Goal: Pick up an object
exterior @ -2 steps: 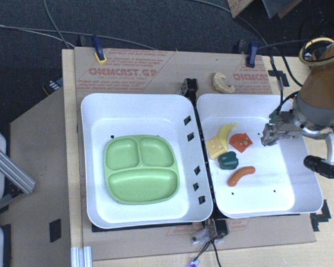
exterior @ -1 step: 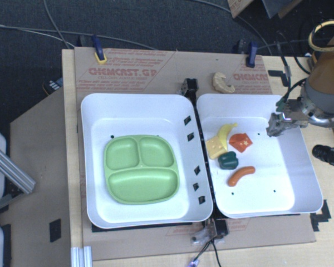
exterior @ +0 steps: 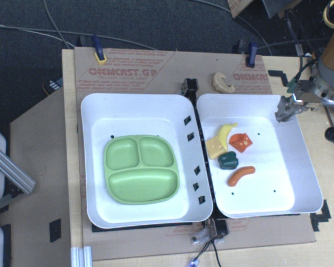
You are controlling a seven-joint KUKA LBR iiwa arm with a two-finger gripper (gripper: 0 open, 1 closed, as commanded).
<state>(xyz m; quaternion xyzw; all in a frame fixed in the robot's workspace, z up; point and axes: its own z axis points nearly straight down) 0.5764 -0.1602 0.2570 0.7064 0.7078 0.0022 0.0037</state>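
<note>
Several small toy foods lie in the right bin (exterior: 278, 166): a yellow banana (exterior: 227, 130), a yellow wedge (exterior: 215, 147), a red piece (exterior: 240, 142), a dark green piece (exterior: 229, 160) and an orange sausage (exterior: 241, 175). They cluster in the bin's left half. My gripper (exterior: 284, 110) hangs at the bin's far right corner, well to the right of the foods and above the rim. Nothing is visible between its fingers.
The left bin (exterior: 94, 149) holds a green divided plate (exterior: 141, 168). A tan object (exterior: 222, 82) lies on the cardboard behind the bins. Two clamps (exterior: 99, 53) (exterior: 251, 54) grip the board's far edge. Black clips line the divide between bins.
</note>
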